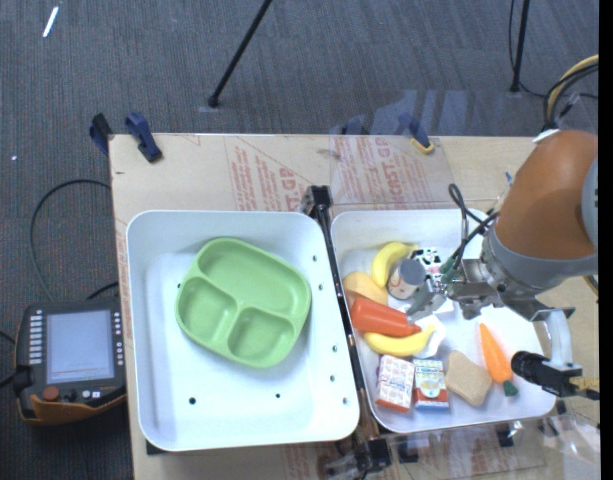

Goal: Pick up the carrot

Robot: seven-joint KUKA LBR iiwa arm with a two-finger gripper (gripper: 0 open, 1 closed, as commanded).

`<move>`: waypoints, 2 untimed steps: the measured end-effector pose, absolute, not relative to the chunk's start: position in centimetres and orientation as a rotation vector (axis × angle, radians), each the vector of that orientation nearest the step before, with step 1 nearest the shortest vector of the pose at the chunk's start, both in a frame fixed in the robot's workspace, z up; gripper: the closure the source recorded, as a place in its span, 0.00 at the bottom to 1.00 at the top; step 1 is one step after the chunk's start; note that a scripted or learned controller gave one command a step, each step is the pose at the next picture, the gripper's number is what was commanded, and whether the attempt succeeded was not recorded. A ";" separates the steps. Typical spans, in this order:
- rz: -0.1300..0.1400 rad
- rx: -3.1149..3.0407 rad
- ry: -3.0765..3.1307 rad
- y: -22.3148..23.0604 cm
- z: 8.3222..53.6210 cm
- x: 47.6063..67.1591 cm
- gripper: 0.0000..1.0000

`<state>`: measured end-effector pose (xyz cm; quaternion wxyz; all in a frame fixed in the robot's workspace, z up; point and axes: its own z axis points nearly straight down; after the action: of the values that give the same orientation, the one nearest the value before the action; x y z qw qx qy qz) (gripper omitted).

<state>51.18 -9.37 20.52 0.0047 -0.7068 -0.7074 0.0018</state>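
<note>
The carrot (493, 352) is orange with a green stem end and lies at a slant in the right bin (456, 220), near its right wall, beside a slice of bread (468, 379). My gripper (433, 294) hangs over the middle of that bin, left of the carrot and apart from it. It sits above a red-orange vegetable (381, 316) and a banana (400, 343). The arm's orange band (551, 193) rises behind it at the right.
The right bin also holds a second banana (389, 259), a cow-patterned can (418, 268) and two small juice cartons (412, 384). The left bin (156, 268) holds a green divided plate (243, 301). A teach pendant (74, 353) lies on the floor at the left.
</note>
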 end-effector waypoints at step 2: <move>-0.020 -1.945 -2.457 -19.6 8.8 48.0 0.00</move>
<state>48.00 -19.59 8.81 0.0042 -0.6207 -0.7840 -0.0064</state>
